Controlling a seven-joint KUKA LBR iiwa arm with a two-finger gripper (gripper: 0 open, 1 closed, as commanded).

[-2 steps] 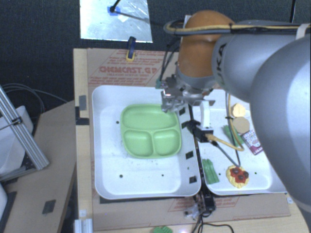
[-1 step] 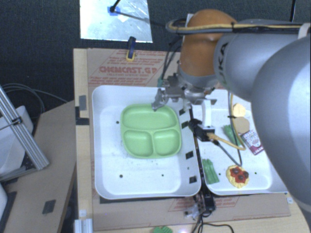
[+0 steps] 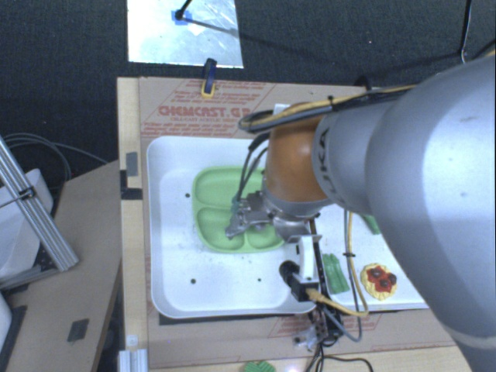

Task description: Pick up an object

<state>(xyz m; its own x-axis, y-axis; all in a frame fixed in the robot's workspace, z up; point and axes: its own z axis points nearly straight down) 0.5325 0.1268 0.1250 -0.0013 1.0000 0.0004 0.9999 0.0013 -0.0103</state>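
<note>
A light green divided plate (image 3: 217, 208) lies in the left white bin (image 3: 167, 231), partly covered by the arm. My gripper (image 3: 240, 222) reaches down over the plate's right part, its metal fingers close above or on the plate surface. In the right bin a green flat piece (image 3: 335, 273) lies next to the divider, and a small yellow plate with red food (image 3: 378, 280) sits further right. The arm's orange band (image 3: 293, 161) and grey body hide most of the right bin.
A brown cardboard sheet (image 3: 201, 103) with red print lies under the bins at the back. A shiny foil square (image 3: 184, 22) rests on the dark floor beyond. Cables and a black connector (image 3: 298, 281) hang near the bins' front divider.
</note>
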